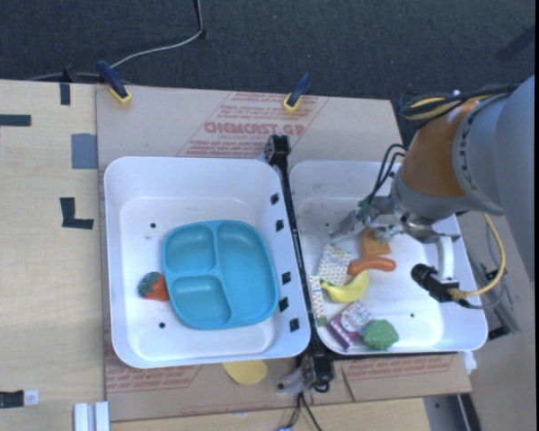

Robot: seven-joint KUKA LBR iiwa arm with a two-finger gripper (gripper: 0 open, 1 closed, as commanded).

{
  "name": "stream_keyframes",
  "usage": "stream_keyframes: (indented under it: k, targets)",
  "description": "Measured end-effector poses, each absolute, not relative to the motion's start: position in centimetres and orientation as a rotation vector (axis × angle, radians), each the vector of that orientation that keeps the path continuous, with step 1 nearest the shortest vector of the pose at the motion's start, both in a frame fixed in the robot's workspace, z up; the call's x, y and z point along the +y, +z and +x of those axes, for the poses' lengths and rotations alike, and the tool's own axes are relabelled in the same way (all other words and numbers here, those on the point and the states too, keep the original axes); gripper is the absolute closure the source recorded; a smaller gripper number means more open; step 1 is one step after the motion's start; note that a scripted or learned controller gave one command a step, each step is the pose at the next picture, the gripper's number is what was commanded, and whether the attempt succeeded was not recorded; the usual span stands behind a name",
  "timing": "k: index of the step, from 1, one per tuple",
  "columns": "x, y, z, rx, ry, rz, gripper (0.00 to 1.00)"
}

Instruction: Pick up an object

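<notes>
Camera view, single entry, clock directions read from the centre of the right bin.

Item 1: right bin [449,335], shallow, white, holding the clutter. Gripper [366,224] sits low at about 10 o'clock from the bin centre, under the grey arm [485,151] with its orange band; whether it is spread or pressed together cannot be told, as the arm body shades it.

Item 2: orange sausage-shaped toy [372,263], just below the gripper, apparently touching or nearly so. Likeliest target, by judgement. No object is seen pinched.

Item 3: yellow banana [349,286], at 7 o'clock, touching the orange toy's lower side.

Item 4: patterned packet [332,260], at 9 o'clock, beside the banana.

Item 5: green broccoli-like toy [379,334], at 6 o'clock near the front wall, with a striped wrapper [347,321] just beside it.

Item 6: left bin [126,187], with blue divided tray [220,272] and a small strawberry-like toy [152,285] at the tray's left edge.

Handling note: descend squarely over the orange toy's middle, closing across its narrow width, so the banana is not dragged along; lift straight up.

Clearance note: centre divider [287,232] lies near at 9 o'clock; avoid sweeping that way. Open floor lies at 3 to 4 o'clock, though a black cable fitting [428,278] hangs there. The back wall at 12 o'clock is near the wrist.
</notes>
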State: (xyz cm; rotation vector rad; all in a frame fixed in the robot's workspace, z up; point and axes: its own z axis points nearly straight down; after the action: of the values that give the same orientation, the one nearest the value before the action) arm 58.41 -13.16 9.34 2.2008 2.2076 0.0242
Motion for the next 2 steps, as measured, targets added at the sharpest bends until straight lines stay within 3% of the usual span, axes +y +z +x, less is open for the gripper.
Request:
stream_keyframes:
  k: [1, 2]
  targets:
    - [-15.6, 12.8, 62.2, 2.222, -0.001, 2.219, 0.00]
    - [-16.3, 8.6, 59.1, 2.221, 0.001, 2.220, 0.00]
